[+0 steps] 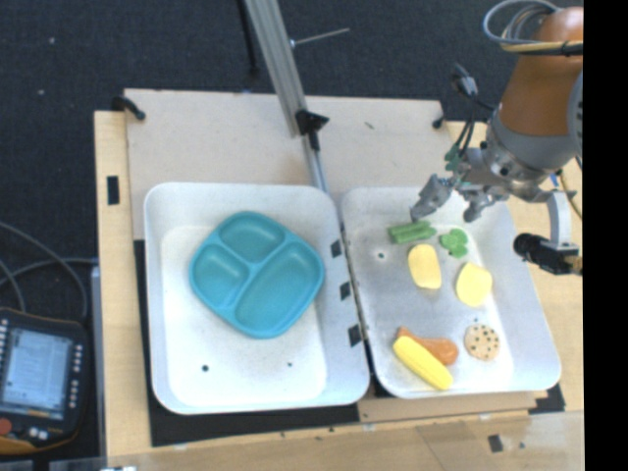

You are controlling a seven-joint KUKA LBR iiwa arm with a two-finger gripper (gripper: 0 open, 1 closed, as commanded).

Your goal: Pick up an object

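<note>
My gripper [451, 202] hangs over the far part of the right bin [520, 361], its two grey fingers spread open with nothing between them. Just below it lie a green bean-like piece [410, 232] and a small green round piece [454, 241]. Nearer the front sit a pale yellow oval [424, 266], a yellow lemon-like piece [474, 285], a dotted cookie [481, 341], an orange carrot-like piece [437, 347] and a yellow banana-like piece [423, 362].
The left bin [177, 371] holds a teal divided plate [257, 273]. A slanted metal rail [280, 57] rises from the back between the bins. A screen device [34, 371] sits off the bench at the left.
</note>
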